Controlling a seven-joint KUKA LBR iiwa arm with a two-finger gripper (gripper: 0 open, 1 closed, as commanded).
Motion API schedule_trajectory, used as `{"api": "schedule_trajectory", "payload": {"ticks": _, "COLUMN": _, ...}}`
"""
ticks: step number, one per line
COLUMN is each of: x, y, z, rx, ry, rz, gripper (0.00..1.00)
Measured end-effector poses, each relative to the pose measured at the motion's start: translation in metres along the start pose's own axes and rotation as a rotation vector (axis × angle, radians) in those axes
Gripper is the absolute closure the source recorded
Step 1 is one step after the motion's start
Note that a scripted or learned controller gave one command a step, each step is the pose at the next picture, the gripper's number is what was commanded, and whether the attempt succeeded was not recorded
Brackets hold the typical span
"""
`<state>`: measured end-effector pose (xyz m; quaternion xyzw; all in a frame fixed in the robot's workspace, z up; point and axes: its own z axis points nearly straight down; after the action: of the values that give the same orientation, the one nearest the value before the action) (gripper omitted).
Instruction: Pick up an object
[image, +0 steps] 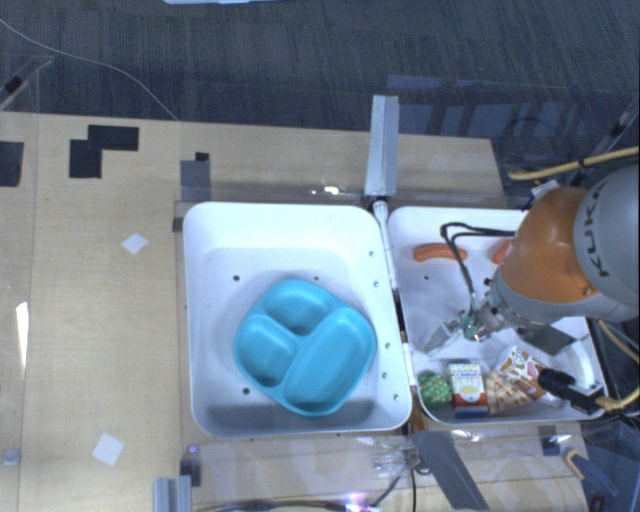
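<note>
Blue divided plate, white bins, orange sausage.

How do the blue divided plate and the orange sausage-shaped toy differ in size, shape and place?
The blue divided plate is far larger than the orange sausage-shaped toy. The plate is broad, with three compartments; the toy is thin and long. The plate lies alone in the left bin; the toy lies near the far wall of the right bin, where the gripper works. Both rest on a bin floor, untouched.
</note>
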<state>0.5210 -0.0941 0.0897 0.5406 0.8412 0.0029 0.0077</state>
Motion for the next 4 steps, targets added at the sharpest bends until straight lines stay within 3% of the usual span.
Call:
{"api": "schedule_trajectory", "payload": {"ticks": 1, "x": -0.009, "y": 0.065, "z": -0.095, "rx": 0.011, "ry": 0.005, "rz": 0.388, "gripper": 0.00}}
{"api": "schedule_trajectory", "payload": {"ticks": 2, "x": -0.096, "y": 0.083, "z": -0.069, "rx": 0.011, "ry": 0.005, "rz": 0.272, "gripper": 0.00}}
{"api": "schedule_trajectory", "payload": {"ticks": 3, "x": -0.145, "y": 0.076, "z": -0.009, "rx": 0.008, "ry": 0.004, "rz": 0.237, "gripper": 0.00}}
{"api": "schedule_trajectory", "payload": {"ticks": 4, "x": -0.128, "y": 0.011, "z": 0.004, "rx": 0.008, "ry": 0.004, "rz": 0.247, "gripper": 0.00}}
